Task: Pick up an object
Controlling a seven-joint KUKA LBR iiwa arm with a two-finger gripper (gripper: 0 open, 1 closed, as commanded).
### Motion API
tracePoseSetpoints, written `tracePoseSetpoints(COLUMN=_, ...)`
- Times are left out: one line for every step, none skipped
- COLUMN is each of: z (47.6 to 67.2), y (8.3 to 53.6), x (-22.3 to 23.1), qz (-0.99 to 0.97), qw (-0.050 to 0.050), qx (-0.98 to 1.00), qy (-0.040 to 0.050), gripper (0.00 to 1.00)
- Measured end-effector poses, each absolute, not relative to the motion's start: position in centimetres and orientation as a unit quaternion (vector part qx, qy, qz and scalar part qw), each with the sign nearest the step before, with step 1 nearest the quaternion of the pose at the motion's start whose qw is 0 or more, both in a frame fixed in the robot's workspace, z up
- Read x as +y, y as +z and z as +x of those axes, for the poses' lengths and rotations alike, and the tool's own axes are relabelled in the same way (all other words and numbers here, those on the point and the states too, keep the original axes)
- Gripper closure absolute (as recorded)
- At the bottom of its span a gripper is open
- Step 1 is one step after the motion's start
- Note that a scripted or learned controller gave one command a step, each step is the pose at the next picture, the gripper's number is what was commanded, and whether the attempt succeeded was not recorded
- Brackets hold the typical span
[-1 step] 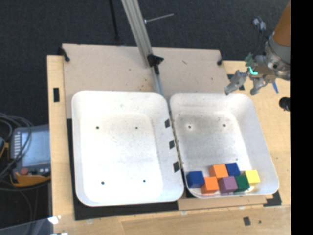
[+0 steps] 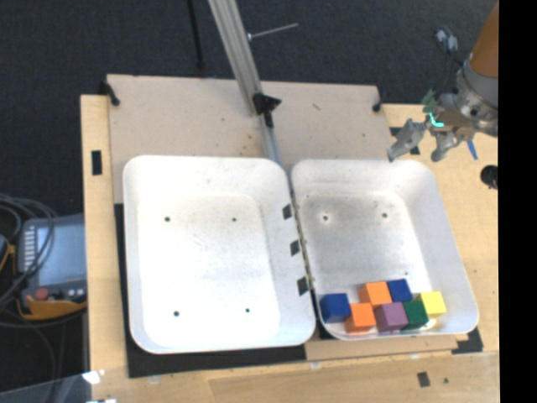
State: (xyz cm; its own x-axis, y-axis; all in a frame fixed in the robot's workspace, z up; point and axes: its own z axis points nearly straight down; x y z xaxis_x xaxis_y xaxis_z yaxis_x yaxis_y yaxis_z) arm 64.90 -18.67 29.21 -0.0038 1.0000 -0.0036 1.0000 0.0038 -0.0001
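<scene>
While I hang above the far right corner of the right shallow white plastic bin (image 2: 436,217), my two-finger grey metal jaws (image 2: 426,144) stand spread, nothing between them. One finger (image 2: 404,141) points down-left over the bin's far rim, the other finger (image 2: 445,143) sits to its right over the light wooden tabletop (image 2: 470,183). My grey arm with the orange band (image 2: 485,44) comes in from the right edge.

Small cubes are clustered in the near right corner of that same bin, well apart from my jaws. Blue cube (image 2: 335,306) sits leftmost, just apart from the others. Orange cube (image 2: 362,316) is next to it, touching the purple cube (image 2: 391,316). Green cube (image 2: 415,312) is right of the purple one, with the yellow cube (image 2: 433,302) at the right end near the bin wall. Behind that row, a second orange cube (image 2: 377,292) and a second blue cube (image 2: 399,290) sit side by side, touching.

Left shallow white plastic bin (image 2: 143,225) lies beside the right one, rims touching at the middle. Slanted silver aluminium rail (image 2: 233,36) rises from behind the bins. Grey handheld control pendant (image 2: 52,254) with cables lies off the tabletop's left side.
</scene>
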Motion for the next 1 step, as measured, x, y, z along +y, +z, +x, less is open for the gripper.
tracePoseSetpoints(z=64.81, y=22.92, x=-19.05, qz=0.708, qw=-0.001, qx=0.707, qy=-0.0025, gripper=0.0)
